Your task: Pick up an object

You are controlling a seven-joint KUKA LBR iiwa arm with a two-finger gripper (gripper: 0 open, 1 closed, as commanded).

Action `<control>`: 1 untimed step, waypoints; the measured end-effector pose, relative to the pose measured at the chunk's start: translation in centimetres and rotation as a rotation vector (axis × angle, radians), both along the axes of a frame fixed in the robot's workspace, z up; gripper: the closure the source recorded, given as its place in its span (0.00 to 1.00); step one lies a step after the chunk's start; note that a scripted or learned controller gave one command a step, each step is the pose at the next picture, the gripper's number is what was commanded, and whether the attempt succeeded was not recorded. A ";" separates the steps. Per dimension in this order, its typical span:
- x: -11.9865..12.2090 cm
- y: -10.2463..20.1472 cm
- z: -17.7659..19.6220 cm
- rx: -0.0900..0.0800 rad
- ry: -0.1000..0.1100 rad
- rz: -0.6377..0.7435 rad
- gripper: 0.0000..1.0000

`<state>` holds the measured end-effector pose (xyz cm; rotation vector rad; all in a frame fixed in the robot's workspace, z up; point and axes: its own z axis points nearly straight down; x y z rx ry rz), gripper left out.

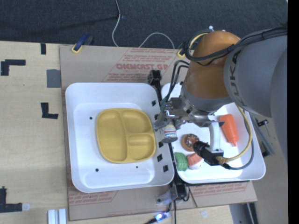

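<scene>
My gripper (167, 118) hangs over the divide between the two bins, at the left edge of the right bin (254, 171). Directly below it sits a small can (169, 134) with a silvery top and a coloured label; whether the can is gripped is hidden by the wrist. Further right in the same bin lie a brown round piece (189, 141), an orange carrot (229, 129), and a green item (180, 161) beside a red-and-white one (195, 161). The grey arm with its orange band (212, 64) covers much of that bin.
The left bin (79, 97) holds a yellow divided plate (125, 135) near its centre. A black cable (233, 158) loops from the wrist over the right bin. Cardboard (135, 66) lies under both bins, and black clips mark the divide between them.
</scene>
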<state>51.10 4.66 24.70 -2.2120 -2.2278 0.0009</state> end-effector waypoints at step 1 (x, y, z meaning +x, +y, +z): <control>-0.8 5.4 -2.2 -0.001 0.004 -0.001 1.00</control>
